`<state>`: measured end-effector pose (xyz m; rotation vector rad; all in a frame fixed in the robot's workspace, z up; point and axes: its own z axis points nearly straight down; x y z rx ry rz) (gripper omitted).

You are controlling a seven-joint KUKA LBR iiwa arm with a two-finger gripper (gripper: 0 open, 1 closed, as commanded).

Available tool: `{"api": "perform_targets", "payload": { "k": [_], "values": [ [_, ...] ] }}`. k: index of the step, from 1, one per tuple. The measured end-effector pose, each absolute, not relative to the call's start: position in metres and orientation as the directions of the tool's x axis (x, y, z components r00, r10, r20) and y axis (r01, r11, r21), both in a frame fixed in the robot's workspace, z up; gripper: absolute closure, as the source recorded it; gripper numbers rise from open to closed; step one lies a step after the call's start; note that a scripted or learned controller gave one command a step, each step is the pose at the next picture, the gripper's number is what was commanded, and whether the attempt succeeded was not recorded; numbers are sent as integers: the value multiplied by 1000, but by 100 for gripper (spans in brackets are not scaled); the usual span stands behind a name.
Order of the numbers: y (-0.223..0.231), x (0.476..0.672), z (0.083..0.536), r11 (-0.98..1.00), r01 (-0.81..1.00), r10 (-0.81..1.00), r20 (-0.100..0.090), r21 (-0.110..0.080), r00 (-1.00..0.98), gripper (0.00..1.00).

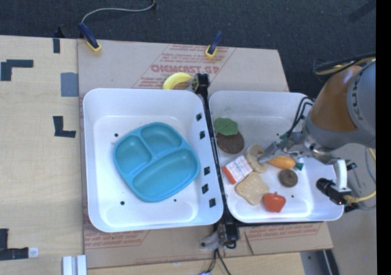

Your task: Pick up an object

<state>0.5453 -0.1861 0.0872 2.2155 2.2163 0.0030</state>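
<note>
My gripper (267,156) sits low in the right bin (256,101), tips at the orange carrot (282,162) and the pale shell-shaped piece (255,159) — how wide my jaws stand I cannot tell. Red print on the cardboard (122,63) reads "CHEMCAST GP" — partly covered.

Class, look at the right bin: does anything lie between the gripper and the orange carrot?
Nothing visible does. The gripper sits right at the carrot, on its left end. The brown donut lies just below, off to the side.
</note>
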Motion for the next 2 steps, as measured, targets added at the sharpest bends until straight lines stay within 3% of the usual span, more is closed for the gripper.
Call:
{"api": "perform_targets", "payload": {
  "k": [1, 2],
  "values": [
    [-119, 573, 87, 3, 1000, 1000, 0, 7, -3, 0],
    [-108, 628, 87, -3, 1000, 1000, -11, 5, 4, 0]
  ]
}}
